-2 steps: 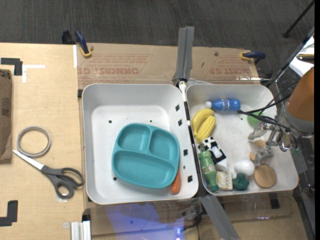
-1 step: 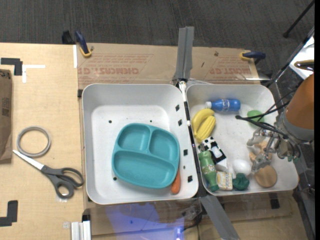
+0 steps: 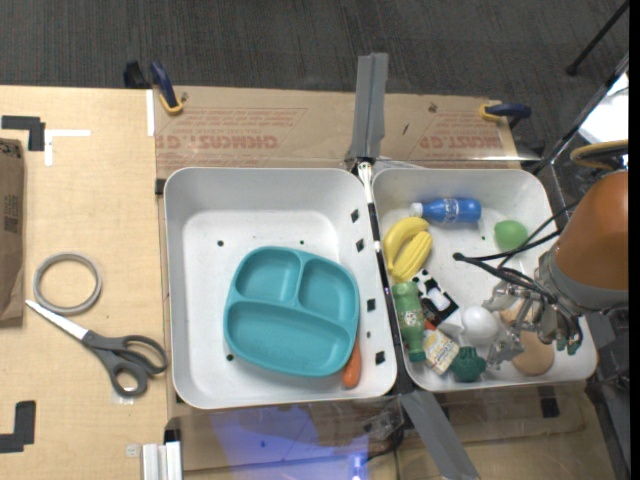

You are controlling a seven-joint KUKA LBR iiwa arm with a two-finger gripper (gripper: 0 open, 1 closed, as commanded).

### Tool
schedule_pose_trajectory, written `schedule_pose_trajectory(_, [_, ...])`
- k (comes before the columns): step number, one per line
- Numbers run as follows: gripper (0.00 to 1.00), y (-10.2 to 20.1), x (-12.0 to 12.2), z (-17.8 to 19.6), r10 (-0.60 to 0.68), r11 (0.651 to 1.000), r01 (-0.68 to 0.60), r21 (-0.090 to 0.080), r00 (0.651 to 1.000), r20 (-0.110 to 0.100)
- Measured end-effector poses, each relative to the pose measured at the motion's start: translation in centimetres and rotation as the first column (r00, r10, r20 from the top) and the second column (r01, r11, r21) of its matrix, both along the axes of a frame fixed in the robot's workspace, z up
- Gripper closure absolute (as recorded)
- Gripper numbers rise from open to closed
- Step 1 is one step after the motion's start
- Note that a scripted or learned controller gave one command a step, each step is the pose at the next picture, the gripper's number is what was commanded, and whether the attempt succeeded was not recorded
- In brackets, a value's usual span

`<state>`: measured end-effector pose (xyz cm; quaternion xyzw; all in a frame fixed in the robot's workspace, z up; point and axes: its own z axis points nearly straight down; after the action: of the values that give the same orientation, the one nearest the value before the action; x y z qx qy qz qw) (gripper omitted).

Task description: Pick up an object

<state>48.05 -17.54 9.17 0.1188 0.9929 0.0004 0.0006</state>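
The grey arm's 2-finger gripper [image 3: 520, 318] hangs low over the right white bin [image 3: 537, 186], among a white ball [image 3: 477, 322], a tan egg-shaped object [image 3: 533, 356] and a dark green toy [image 3: 467, 366]; whether it grips anything, I cannot tell. Farther back lie a yellow banana [image 3: 407, 245], a blue plastic bottle [image 3: 449, 210] and a green ball [image 3: 510, 233]. The left white bin [image 3: 195, 268] holds a teal divided plate [image 3: 292, 310] with an orange carrot [image 3: 351, 366] beside it

The arm [image 3: 600, 238] had that fat orange band, black cables looping off it, and a metallic-looking tool [image 3: 525, 318].
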Motion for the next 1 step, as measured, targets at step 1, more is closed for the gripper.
schedule_pose_trajectory(1, [0.00, -4.68, -0.15, 4.46, 0.196, 0.981, -0.196, -0.003, 0.981, 0.003])
